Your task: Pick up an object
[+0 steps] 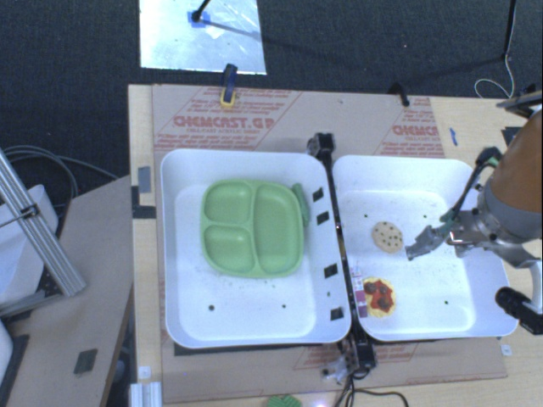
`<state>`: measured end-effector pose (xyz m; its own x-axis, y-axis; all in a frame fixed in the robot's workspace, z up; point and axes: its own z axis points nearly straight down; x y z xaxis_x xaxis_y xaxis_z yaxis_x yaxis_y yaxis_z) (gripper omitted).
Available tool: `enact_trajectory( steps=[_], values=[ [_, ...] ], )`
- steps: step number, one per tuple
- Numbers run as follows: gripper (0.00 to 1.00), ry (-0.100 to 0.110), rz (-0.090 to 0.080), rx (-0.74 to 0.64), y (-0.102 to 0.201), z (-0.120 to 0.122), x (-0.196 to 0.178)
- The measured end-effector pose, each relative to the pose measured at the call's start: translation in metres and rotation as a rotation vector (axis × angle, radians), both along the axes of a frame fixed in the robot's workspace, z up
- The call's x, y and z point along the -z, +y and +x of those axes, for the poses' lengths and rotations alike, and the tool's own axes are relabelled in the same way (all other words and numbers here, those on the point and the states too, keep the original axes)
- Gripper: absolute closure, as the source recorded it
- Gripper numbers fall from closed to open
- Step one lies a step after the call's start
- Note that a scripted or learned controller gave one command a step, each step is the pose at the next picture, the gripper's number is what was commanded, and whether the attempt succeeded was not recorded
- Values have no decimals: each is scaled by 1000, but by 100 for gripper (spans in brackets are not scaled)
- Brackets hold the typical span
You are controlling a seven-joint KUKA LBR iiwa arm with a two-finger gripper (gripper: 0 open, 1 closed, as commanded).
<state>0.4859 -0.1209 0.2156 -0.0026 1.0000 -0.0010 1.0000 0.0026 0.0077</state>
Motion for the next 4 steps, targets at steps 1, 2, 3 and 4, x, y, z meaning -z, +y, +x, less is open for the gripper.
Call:
enact_trajectory(
  steps=[1,2,3,4],
  values=[
    [0,3,0,-5,21,63,41],
    [0,9,0,5,-34,64,126],
    [0,-7,0,-8,10,128,38],
    [0,2,-1,-3,-7,172,119]
  ],
)
